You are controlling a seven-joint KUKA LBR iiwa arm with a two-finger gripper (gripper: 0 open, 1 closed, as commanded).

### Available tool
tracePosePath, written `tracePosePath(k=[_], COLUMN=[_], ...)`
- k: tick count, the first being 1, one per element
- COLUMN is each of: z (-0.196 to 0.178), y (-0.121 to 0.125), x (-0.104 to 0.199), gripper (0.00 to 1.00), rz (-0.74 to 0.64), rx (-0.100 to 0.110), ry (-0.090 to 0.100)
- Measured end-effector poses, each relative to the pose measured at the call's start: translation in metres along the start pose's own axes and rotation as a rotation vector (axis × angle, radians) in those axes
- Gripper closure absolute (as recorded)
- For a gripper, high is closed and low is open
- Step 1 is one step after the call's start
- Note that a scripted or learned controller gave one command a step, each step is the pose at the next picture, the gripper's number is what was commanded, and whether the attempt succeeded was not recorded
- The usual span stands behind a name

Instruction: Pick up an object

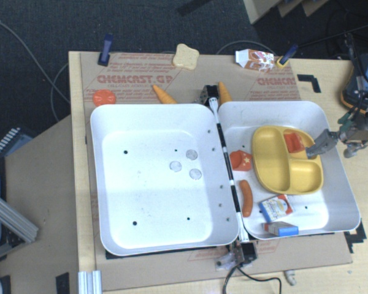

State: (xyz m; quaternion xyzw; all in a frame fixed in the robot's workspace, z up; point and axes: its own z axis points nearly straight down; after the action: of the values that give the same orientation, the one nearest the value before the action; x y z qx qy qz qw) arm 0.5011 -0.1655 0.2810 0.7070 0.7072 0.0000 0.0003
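The right bin [337, 195] holds a yellow two-part dish [282, 164] with a red piece [293, 142] in its upper right section. Left of the dish lie a red strawberry-like toy [239, 160] and a brown sausage [246, 198]. Below the dish sit a small red-and-white carton [275, 207] and a blue-grey block [282, 229]. My gripper [324, 144] reaches in from the right, its grey tip at the dish's right rim, close to the red piece. Nothing shows as held.
The left bin [110, 225] has three small clear discs [186, 164] near its middle. Behind the bins, on the cardboard, lie a bread slice toy [185, 56], a carrot [164, 95], an orange disc [103, 97] and a small carton [256, 59].
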Motion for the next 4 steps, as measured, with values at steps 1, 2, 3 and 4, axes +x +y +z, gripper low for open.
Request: tracePosePath(k=[1,2,3,4], z=[0.147,0.190,0.193,0.185], y=[0.113,0.068,0.119,0.118], x=[0.053,0.073,0.041,0.044], gripper=[0.00,0.00,0.00,1.00], rz=[-0.001,0.001,-0.007,-0.008], rx=[0.004,-0.017,-0.005,-0.002], ry=[0.002,-0.001,0.016,0.020])
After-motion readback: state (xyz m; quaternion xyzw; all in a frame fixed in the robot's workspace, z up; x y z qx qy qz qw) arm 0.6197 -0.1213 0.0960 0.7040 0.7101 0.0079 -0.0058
